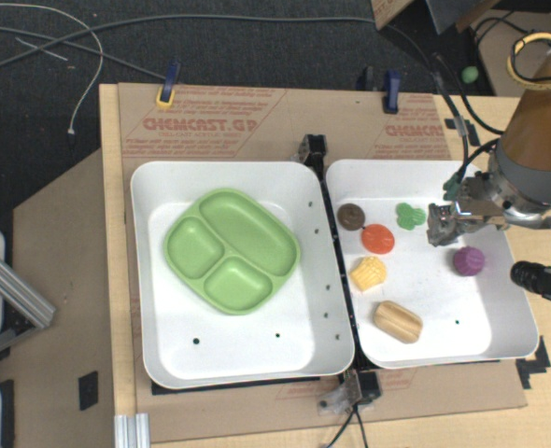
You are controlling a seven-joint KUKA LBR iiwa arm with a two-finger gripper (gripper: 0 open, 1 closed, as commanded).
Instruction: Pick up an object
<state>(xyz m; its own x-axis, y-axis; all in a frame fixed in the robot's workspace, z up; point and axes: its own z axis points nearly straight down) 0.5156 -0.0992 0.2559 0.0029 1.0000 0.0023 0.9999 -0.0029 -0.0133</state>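
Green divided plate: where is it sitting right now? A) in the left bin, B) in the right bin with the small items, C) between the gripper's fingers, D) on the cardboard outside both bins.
A: the green divided plate lies flat in the left bin, while the small items such as the purple piece are in the right bin.

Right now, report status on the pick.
Gripper low in right bin, nothing seen held. Purple piece and green piece flank it.

One fixed camera looks down at a slant on the cardboard-covered worktop (257, 119), both shallow white bins (154, 278) in frame.
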